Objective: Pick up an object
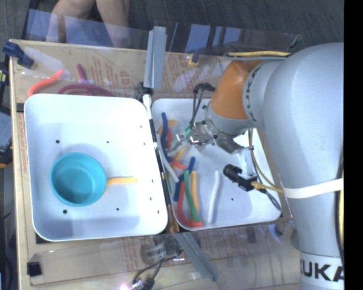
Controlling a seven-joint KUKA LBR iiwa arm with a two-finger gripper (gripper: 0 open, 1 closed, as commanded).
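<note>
The right bin (245, 209) holds a heap of several coloured sticks along its left side: a blue one (164, 128), an orange one (179, 154), a yellow one (192, 190), a green one (194, 208) and a curved red one (183, 212). A white piece (213, 197) lies beside them. My gripper (186, 138) hangs low over the upper part of this heap, reaching in from the right under the orange wrist band (230, 95). In the left bin (78, 106) sit a cyan bowl (78, 179) and a thin yellow stick (121, 180).
A black cable plug (237, 176) on the arm hangs over the right bin's middle. The big grey arm body (308, 132) covers the bench's right side. Red and orange hoses (78, 89) lie behind the left bin. A metal rail (155, 56) stands between the bins at the back.
</note>
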